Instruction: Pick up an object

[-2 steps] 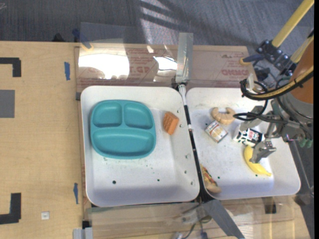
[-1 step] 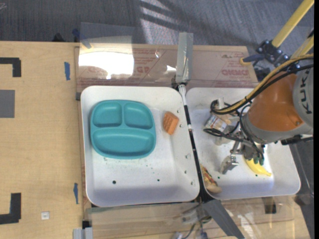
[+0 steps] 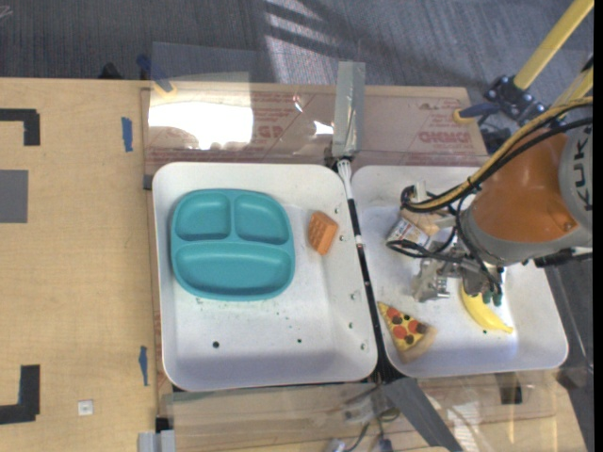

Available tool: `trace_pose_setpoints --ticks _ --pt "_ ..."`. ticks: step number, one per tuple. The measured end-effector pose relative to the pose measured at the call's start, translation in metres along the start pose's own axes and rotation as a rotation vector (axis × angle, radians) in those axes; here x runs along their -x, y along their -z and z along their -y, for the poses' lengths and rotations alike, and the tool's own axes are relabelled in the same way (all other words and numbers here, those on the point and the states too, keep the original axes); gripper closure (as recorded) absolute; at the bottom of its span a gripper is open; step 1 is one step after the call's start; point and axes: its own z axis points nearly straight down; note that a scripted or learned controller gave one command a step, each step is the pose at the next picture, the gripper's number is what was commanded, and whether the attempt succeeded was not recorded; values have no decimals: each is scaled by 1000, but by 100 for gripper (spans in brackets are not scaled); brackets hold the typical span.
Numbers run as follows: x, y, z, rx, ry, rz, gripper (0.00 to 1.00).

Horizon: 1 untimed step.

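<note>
**Arm lowered into the right bin among toy foods**

Looking down on a tan tabletop (image 3: 75, 281), we see two white bins side by side. The left bin (image 3: 254, 347) holds a teal divided plate (image 3: 232, 244), with an orange food piece (image 3: 322, 232) just beside it, near the divider. In the right bin (image 3: 537, 347), a pizza slice (image 3: 406, 328) lies near the front edge, and a banana (image 3: 483, 311) rests to its right. The tool (image 3: 433, 279) sits low between them, beneath the grey-and-orange arm (image 3: 523, 201); we cannot tell whether it grasps anything.

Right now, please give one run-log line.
gripper: over right bin, nothing held | banana, pizza slice: right bin | teal plate: left bin
</note>
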Motion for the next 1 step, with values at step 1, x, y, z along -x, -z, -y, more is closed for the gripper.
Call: trace_pose_setpoints --ticks 1 --pt "25 85 -51 0 -332 -16 100"
